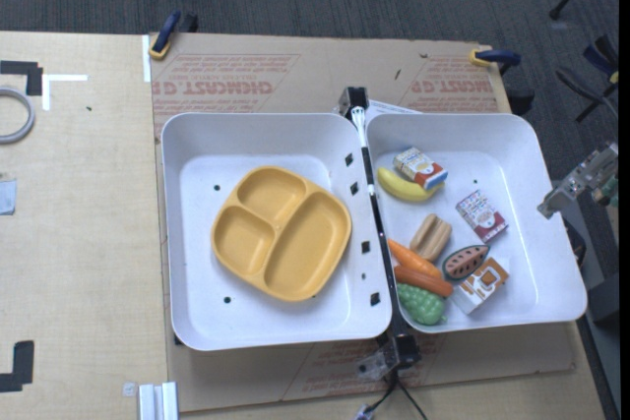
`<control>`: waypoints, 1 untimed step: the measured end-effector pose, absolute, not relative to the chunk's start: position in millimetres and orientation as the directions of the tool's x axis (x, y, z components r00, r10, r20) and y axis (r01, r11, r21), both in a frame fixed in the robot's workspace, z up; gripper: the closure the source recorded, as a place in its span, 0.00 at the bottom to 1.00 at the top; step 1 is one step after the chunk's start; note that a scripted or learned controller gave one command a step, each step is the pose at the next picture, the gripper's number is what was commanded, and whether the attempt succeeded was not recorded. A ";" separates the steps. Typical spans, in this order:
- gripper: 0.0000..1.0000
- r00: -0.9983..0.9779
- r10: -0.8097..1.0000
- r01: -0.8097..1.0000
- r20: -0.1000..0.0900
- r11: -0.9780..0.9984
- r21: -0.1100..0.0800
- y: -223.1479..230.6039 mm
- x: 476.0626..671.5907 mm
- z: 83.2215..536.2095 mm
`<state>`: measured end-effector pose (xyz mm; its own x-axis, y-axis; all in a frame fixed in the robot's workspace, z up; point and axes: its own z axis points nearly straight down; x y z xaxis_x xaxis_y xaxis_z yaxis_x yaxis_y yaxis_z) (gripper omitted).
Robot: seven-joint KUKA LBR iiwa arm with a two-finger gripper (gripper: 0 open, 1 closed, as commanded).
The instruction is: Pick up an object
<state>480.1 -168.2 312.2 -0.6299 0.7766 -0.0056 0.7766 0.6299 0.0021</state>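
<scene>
The right bin (pixel 522 135) holds several toy foods: a banana (pixel 402 187) with a small red, white and blue carton (pixel 418 166) beside it, a red and white carton (pixel 481 214), a tan bun (pixel 430 235), an orange carrot (pixel 418 264), a hot dog (pixel 465 261), an orange and white carton (pixel 482 282) and a green vegetable (pixel 424 304). My gripper (pixel 571 184) sits at the far right, just outside that bin's right rim and raised above it, apart from all the toys. Nothing shows in it.
The left bin (pixel 192 152) holds a yellow divided plate (pixel 282 232). Both bins rest on a cardboard sheet (pixel 246 79) held by clamps (pixel 167 32) at the back corners. A tape ring (pixel 12 116) lies on the bench at the far left. Cables (pixel 394 371) run below the bins.
</scene>
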 end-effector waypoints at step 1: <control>1.00 -0.829 0.559 0.559 -0.003 0.829 0.001 -137.0 478.9 290.3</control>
<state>478.9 -137.0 290.3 -0.8289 0.5593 -0.0030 0.5593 0.8289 0.0007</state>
